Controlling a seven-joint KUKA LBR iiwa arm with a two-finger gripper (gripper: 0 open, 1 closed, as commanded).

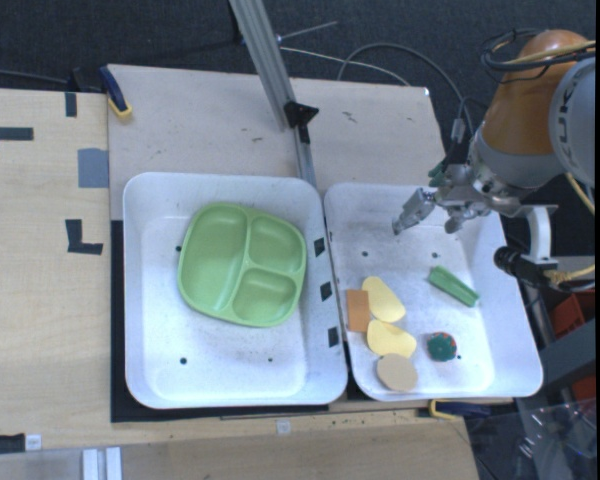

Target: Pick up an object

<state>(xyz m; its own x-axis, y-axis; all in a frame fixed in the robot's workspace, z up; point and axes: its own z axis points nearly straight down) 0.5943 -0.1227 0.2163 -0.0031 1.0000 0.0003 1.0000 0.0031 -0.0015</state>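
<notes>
**Robot gripper poised above the right bin, nothing yet in its grasp**

Seen from above at a slant, two shallow white bins sit side by side on a bench. The left bin (145, 268) holds a light green divided plate (243, 264), lying a little left of the frame's centre. The right bin (500, 298) holds the small pieces that could be picked up, gathered in its lower half: an orange block (357, 310) against the bin's left wall, a yellow piece (383, 299) touching it on the right, a second yellow piece (391, 339) just below, and a tan round piece (396, 372) below that. A small dark green and red ball (441, 346) lies just right of this cluster. A green bar (452, 286) lies tilted, apart from the others, nearer the bin's middle right.

The grey arm with its orange band enters from the upper right of the frame. Its gripper (427, 218) hangs over the upper part of the right bin, fingers spread apart with nothing between them.

To do this step well, the green bar looks the easiest target: it sits alone, close below the gripper. The fingers should probably straddle its narrow width, turned across its long axis, and descend straight down before closing. The crowded yellow and orange pieces risk a grasp that nudges neighbours.
</notes>
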